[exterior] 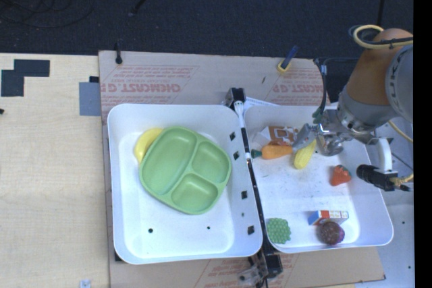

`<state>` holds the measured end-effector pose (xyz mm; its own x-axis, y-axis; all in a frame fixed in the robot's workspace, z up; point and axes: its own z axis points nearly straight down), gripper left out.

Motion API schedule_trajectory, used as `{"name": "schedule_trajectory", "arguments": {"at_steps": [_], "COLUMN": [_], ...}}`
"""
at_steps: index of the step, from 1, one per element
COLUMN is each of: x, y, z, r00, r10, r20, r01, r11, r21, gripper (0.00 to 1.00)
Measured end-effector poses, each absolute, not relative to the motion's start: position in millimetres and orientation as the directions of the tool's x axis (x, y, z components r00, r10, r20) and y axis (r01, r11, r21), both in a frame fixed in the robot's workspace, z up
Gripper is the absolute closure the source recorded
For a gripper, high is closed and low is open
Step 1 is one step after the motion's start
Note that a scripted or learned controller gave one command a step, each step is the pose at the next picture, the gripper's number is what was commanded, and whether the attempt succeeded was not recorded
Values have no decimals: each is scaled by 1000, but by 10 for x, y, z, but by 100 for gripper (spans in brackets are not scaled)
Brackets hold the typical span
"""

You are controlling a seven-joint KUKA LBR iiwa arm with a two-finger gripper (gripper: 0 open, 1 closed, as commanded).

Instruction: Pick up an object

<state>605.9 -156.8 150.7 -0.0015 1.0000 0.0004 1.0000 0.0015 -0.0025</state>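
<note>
Green leafy toy (278, 230) and dark fruit (331, 233) line the right bin's (378, 229) near edge as the gripper (316, 139) hovers by the far edge, beside a yellow corn piece (304, 157); the fingers' state cannot be told. Approach underway, apparently; descent and a firm closing come next.
</note>
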Motion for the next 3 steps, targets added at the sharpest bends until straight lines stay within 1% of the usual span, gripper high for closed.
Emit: {"name": "schedule_trajectory", "arguments": {"at_steps": [1, 2, 3], "x": [6207, 6203, 6439], "y": [-1427, -1428, -750], "z": [970, 1064, 1878], "r00": [0, -3, 0], "r10": [1000, 1000, 1000], "r20": [0, -1, 0], "r01": [1000, 1000, 1000], "r11": [0, 3, 0], "r21": [-4, -7, -1], "gripper": [0, 100, 100]}}
